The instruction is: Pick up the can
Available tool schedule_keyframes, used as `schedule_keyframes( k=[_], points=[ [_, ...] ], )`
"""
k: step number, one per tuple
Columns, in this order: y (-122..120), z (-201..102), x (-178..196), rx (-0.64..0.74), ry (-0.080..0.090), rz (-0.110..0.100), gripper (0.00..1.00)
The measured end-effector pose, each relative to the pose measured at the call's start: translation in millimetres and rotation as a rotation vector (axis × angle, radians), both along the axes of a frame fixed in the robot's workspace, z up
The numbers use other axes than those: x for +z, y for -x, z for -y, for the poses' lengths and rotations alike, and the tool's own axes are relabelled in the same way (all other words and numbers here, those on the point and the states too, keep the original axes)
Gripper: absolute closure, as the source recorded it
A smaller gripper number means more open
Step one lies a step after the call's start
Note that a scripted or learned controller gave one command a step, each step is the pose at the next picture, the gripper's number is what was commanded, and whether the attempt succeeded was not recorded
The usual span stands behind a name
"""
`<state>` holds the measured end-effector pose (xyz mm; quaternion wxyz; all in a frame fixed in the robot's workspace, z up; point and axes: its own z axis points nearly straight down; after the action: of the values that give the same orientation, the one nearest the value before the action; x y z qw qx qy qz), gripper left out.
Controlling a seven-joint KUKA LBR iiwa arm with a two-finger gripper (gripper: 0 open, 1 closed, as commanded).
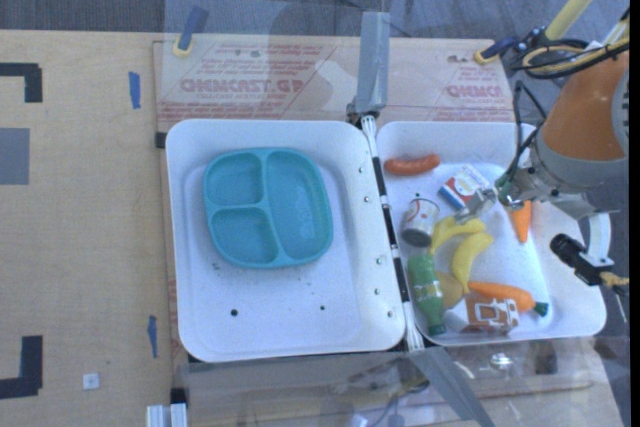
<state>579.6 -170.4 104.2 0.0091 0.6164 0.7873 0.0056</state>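
Can (419, 221) in right bin (580, 320) among toy food (466, 250)

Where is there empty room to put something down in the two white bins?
The left bin has bare floor in front of the teal plate, toward its near edge. The plate's own compartments are bare too. The right bin is crowded: can, bananas, green bottle, carrots and a sausage sit close together.

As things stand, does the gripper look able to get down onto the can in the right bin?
Probably yes. The can lies on its side near the right bin's left wall, its top side uncovered. The bananas touch its right side and the green bottle sits just below, so finger room looks tight. The gripper hovers nearby.
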Motion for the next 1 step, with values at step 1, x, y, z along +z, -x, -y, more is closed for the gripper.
schedule_keyframes(
  k=[1],
  points=[
    [-66.7, 4.7, -17.1, 0.002, 0.000, -0.015, 0.00]
  ],
)
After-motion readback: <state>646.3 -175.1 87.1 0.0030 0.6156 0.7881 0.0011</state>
